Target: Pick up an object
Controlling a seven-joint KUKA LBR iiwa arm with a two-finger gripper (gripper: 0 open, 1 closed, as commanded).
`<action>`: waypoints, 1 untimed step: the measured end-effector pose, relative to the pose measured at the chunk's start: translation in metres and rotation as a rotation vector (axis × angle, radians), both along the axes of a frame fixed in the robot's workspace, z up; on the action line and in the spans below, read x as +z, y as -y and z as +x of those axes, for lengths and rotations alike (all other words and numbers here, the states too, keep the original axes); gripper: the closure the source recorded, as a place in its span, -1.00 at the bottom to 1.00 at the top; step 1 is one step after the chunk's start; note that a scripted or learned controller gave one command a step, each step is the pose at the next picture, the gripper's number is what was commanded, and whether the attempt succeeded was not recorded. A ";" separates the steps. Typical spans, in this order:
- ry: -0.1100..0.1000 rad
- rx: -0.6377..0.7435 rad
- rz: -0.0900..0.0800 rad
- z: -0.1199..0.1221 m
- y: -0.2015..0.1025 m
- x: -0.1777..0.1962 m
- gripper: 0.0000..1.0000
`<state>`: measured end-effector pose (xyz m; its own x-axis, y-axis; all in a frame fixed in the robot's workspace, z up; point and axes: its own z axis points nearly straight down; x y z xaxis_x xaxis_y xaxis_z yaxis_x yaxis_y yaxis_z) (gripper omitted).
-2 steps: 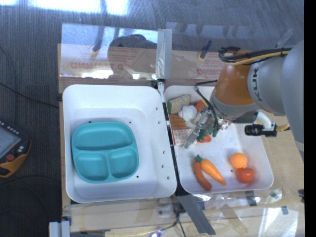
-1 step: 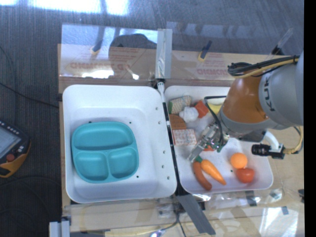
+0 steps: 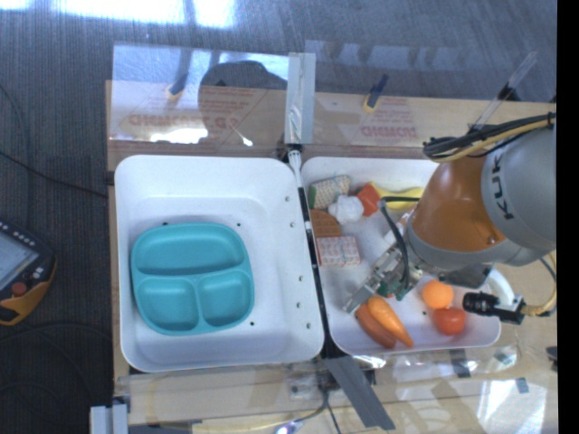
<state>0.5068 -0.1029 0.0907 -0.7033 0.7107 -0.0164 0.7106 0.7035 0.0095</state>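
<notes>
One carrot [image 3: 384, 321] lies at the lower middle of the right bin [image 3: 470, 340], just under our gripper [image 3: 384, 283]; we cannot tell its grip, so we should perhaps descend centred along the carrot

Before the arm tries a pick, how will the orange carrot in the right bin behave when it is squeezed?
The carrot tapers and looks smooth, so it may slip toward its thin end. Lying flat on the right bin, it could roll sideways.
</notes>
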 end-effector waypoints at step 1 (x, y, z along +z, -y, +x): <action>0.002 0.022 -0.002 -0.017 -0.004 0.000 -1.00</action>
<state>0.4902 -0.0993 0.0909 -0.7191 0.6947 -0.0190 0.6946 0.7193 0.0095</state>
